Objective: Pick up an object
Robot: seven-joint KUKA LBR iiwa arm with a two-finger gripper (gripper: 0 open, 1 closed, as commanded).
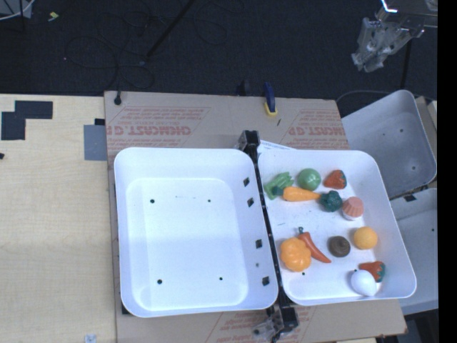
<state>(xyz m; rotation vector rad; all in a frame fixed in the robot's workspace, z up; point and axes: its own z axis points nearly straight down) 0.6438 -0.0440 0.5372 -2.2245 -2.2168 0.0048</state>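
The right bin [385,191] holds several toy foods: a green leafy piece [277,184], an orange carrot [300,195], a green ball [308,178], a red strawberry [335,179], a dark green broccoli piece [330,201], a pink shell-like piece [352,208], an orange [365,238], a brown disc [338,246], an orange pepper [295,254], a red chili [313,247], a white egg [363,283] and a red-green piece [374,269]. My gripper [371,52] hangs high at the top right, well above and behind the bin, with nothing visible in it.
The left bin [128,227] lies beside the right one, joined by black clips [258,220] along the middle. Both rest on a cardboard sheet [186,123] on the wooden bench. A grey metal plate [393,141] stands at the right.
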